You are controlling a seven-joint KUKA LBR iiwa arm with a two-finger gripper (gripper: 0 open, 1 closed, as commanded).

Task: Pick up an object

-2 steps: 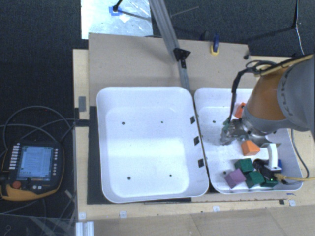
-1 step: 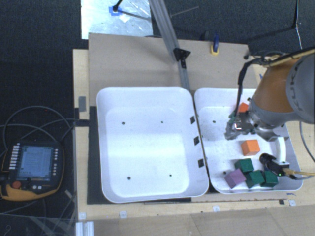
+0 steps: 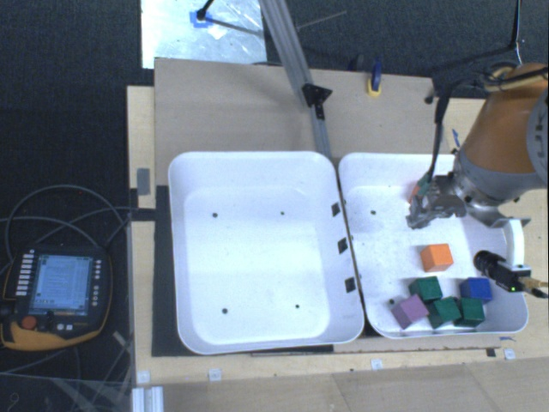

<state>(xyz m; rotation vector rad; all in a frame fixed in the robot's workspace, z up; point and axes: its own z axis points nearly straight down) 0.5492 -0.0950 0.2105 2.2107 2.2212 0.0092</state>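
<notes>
Camera view, looking down at a slant, shows a flat tan counter [image 3: 232, 110] bearing two shallow white plastic bins side by side. The left white bin [image 3: 184, 230] has a bare floor marked with a few small dark dots. The right white bin [image 3: 377, 183] holds all the loose blocks, gathered toward its near right corner.

The grey arm with its orange band [image 3: 506, 123] reaches in from the right, and its two-finger gripper [image 3: 426, 209] hangs over the far middle part of the right bin. A sliver of orange-red shows at its far left side, but whether that is something gripped cannot be told, and I cannot tell how the gripper is set.

Just near of the gripper, apart from it, an orange cube [image 3: 437, 257] sits alone on the bin floor. Nearer still lies a cluster: a purple cube [image 3: 410, 310] at the left, a dark green cube [image 3: 426, 288] just right and far of it, another dark green block [image 3: 444, 312] touching both, a third green block [image 3: 470, 312] to the right, and a blue cube [image 3: 476, 289] beside the bin's right wall.

On the dark floor to the left of the counter lies a yellow-edged handheld control pendant with a lit screen [image 3: 58, 294], its cables looping around it. A grey metal pole [image 3: 292, 45] slants in from the far side.
</notes>
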